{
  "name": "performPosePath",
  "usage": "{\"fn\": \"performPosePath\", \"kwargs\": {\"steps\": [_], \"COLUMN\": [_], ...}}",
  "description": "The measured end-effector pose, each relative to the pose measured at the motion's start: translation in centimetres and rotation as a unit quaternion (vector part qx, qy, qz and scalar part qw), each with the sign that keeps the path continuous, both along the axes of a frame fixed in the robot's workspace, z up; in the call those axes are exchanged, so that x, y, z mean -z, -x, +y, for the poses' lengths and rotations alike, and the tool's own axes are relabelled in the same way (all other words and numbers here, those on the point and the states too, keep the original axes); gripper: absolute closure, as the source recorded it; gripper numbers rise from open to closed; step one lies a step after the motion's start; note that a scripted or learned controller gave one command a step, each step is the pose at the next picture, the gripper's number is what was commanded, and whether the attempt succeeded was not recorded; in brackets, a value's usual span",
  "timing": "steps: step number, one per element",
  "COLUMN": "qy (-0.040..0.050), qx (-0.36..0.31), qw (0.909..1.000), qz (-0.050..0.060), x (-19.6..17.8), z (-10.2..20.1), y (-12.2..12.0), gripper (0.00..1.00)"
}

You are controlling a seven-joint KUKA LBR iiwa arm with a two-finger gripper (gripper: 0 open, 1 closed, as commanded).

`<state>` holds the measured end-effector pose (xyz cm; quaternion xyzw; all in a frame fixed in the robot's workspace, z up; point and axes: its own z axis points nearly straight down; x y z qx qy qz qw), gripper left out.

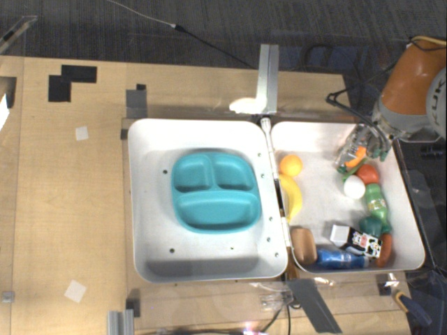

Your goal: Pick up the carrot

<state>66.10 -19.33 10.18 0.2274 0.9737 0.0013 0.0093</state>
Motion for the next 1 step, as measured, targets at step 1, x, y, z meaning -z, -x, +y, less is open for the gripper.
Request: {"fn": "performPosePath", "kwargs": {"steps": [1], "qy": [-0.0020], "qx": [0.126], "qw": [0.9921], "qz": [0.002], "x": [-5.69], "z": [3.82], "y": [-0.01], "gripper": [1.00]}}
